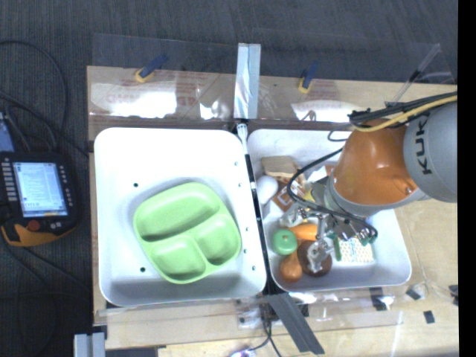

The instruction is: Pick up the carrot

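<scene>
Reaching in from the right, the arm (pixel 387 162) holds its gripper (pixel 321 245) low over the right bin (pixel 387 270) — whether it is open or closed I cannot tell. The carrot (pixel 303 232) lies just left of the gripper, partly under the metal parts, beside a green round piece (pixel 283 242). A brown item (pixel 312 263) and an orange one (pixel 290 271) sit just below. In the left bin (pixel 119 199) rests a green tray (pixel 187 231) with 3 compartments. Both bins sit on the tabletop (pixel 431 222).
</scene>
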`<state>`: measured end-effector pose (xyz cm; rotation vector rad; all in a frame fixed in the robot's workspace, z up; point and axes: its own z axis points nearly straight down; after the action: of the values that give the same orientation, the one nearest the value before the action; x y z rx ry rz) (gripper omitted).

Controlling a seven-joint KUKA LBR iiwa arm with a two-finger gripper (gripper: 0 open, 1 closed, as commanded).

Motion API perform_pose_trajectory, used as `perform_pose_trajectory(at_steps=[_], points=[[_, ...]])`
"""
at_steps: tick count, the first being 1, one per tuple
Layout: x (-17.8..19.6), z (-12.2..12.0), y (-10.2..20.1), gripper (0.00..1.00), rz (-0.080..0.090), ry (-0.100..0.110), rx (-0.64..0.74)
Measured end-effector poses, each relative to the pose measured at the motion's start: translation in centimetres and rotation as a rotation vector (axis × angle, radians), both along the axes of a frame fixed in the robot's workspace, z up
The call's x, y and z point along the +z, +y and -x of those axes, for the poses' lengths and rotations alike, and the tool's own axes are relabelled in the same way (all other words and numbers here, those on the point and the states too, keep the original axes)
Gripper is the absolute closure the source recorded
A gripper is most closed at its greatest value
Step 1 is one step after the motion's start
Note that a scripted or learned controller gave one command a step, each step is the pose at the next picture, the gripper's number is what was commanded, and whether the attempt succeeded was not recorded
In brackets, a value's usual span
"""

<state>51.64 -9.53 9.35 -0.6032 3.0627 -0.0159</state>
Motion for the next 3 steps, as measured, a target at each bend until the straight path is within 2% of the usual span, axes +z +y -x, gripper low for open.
perform_pose_trajectory(at_steps=[1,2,3], points=[[1.3,-0.3,0.1,1.0,0.002,-0.006,0.001],[9.2,-4.2,2.7,1.0,-0.003,0.019,0.427],[9.0,-4.1,2.7,0.0,-0.005,0.022,0.427]])
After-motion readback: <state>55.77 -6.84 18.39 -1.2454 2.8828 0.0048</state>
